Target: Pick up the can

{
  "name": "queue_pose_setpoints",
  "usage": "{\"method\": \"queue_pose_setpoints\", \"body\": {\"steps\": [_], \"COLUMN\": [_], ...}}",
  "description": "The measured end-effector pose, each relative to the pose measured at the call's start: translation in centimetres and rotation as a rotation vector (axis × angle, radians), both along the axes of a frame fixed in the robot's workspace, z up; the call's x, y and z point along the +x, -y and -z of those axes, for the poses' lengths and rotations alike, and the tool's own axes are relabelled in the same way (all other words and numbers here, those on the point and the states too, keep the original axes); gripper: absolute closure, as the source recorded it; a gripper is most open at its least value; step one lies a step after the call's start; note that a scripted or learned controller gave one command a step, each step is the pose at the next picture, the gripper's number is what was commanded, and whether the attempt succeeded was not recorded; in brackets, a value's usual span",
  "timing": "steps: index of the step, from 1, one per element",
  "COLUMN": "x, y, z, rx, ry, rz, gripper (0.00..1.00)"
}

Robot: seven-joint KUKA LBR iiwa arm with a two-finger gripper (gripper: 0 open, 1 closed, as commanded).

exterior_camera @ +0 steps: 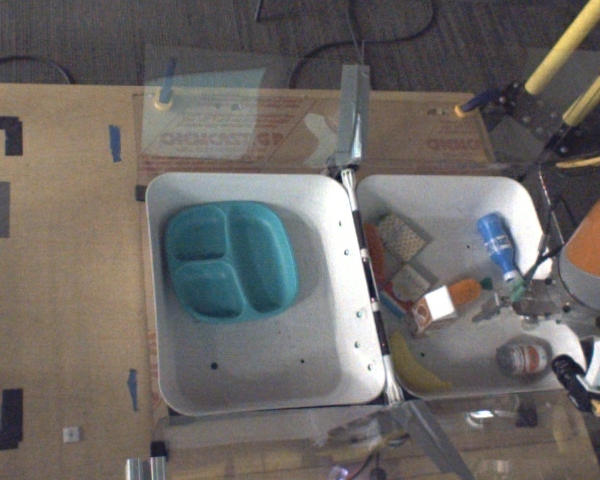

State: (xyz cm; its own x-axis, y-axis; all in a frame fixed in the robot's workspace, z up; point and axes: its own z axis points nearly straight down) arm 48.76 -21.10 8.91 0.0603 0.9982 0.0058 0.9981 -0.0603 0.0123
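I see the can (521,358) lying on its side near the front right corner of the right bin (450,190). My gripper (513,298) hangs just above it at the bin's right edge — from this angle I cannot tell how the jaws stand, and nothing shows between them. A blue bottle (497,245) lies behind the gripper; a small carton (436,307) and an orange piece (465,291) sit to its left, a banana (412,366) at the front. The left bin (280,383) holds a teal divided tray (230,259).
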Motion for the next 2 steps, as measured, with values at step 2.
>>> {"method": "queue_pose_setpoints", "body": {"steps": [2], "x": [-0.6], "y": [0.1], "z": [0.2], "rx": [-0.008], "ry": [-0.005], "rz": [-0.249], "gripper": [0.0]}}
